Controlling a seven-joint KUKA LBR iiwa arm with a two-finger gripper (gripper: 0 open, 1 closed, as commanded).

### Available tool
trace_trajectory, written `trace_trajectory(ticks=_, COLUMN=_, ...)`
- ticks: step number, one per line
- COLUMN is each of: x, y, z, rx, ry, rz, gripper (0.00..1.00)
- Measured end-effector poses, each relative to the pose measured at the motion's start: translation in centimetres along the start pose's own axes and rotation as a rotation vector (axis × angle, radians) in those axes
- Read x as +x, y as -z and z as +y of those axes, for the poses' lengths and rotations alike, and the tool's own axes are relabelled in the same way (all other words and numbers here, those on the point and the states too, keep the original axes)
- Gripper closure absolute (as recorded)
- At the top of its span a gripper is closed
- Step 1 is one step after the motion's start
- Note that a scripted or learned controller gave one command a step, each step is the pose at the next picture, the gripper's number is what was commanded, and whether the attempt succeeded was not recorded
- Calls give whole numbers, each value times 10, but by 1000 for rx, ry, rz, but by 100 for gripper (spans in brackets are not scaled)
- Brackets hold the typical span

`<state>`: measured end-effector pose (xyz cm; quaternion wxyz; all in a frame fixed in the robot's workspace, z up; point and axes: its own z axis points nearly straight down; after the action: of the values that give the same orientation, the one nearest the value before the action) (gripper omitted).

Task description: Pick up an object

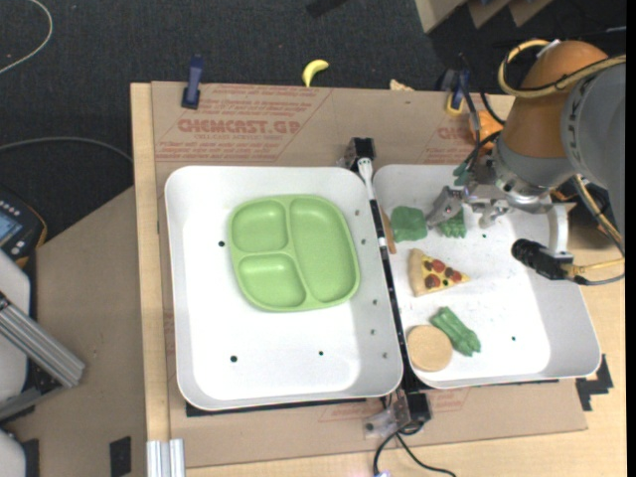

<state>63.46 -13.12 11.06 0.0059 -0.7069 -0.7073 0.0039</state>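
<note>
My gripper (462, 213) hangs low over the back of the right bin (556, 341), under the grey arm with its orange band. Its fingers look spread apart, so it is open. A small green piece (454, 227) lies just below and between the fingertips, and I cannot tell whether they touch it. A green leafy toy (407, 222) sits to its left by the bin's wall. A pizza slice (435, 272) lies in the middle of the bin. Nearer the front are a green pickle-like toy (458, 331) and a round tan cookie (429, 348), side by side.
The left bin (199, 356) holds a green divided plate (294, 252). A black divider rail (383, 256) runs between the bins. Yellow cables (586, 192) loop off the arm at the right. A blue clamp (193, 80) and a yellow banana toy (315, 70) lie on the board behind the bins.
</note>
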Motion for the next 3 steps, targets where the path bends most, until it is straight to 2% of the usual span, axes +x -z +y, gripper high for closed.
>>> trace_trajectory(ticks=1, x=-1, y=22, z=4, rx=-18, ry=-2, rz=-4, gripper=100)
trace_trajectory(ticks=2, x=-50, y=6, z=32, rx=-17, ry=-3, rz=-6, gripper=100)
trace_trajectory(ticks=3, x=-48, y=19, z=33, rx=-21, ry=-1, rz=-6, gripper=100)
